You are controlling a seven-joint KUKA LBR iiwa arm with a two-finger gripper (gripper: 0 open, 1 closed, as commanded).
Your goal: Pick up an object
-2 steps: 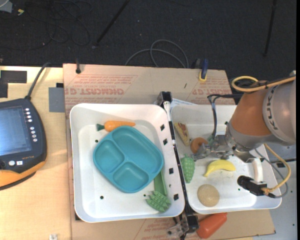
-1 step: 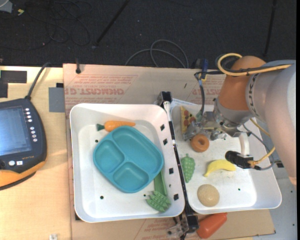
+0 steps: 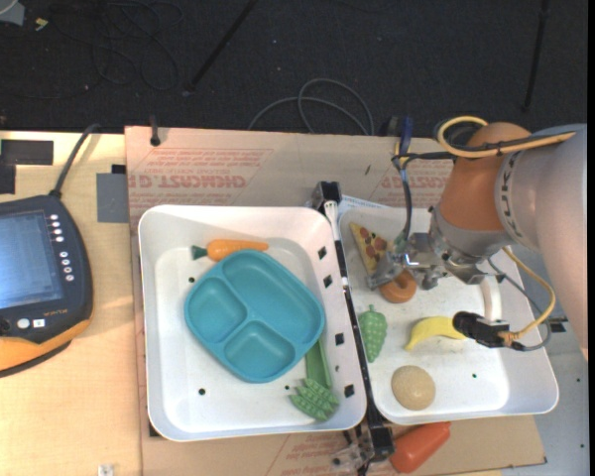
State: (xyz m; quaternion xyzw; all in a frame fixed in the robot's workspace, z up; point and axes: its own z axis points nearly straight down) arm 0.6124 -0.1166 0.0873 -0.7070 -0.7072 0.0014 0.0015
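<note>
Where tool (image 3: 409, 269) hovers, brown object (image 3: 399, 288) below, orientation unclear, banana (image 3: 434, 331) lying left-right.

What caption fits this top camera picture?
Robot gripper reaches into the right bin beside a banana; a blue plate fills the left.

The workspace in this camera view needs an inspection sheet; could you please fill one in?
Surface: bench bears two white bins, left bin and right bin, on cardboard.
Job's things: right bin holds pizza slice, brown piece, banana, round beige piece, green piece.
Clutter: left bin holds teal divided plate, carrot, green leafy toy.
Grippers: gripper low over brown piece.
Cables: yellow cable at wrist.
Surroundings: tablet to the left.
</note>
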